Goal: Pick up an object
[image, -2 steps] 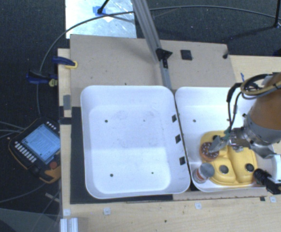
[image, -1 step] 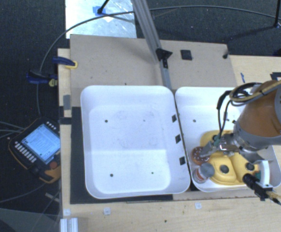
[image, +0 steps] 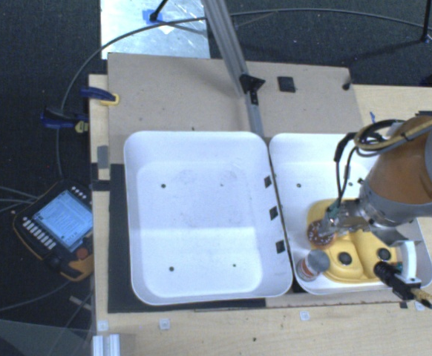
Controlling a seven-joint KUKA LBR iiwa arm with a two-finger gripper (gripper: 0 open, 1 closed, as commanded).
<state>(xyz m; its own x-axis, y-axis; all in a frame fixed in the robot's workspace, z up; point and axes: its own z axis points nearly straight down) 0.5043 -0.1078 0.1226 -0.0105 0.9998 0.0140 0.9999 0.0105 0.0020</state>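
Objects lie only at the lower right of the frame: going left to right, the left bin (image: 194,213) holds nothing to grasp, while the right bin (image: 298,169) has a brown disc (image: 318,232), a small grey-topped piece (image: 314,262) and a yellow toy (image: 349,258) bunched near its front edge. The gripper (image: 335,217) is low over the disc and toy, its state hidden by the wrist, so I cannot tell. Nothing looks lifted, so grasp and raise seem left to do.
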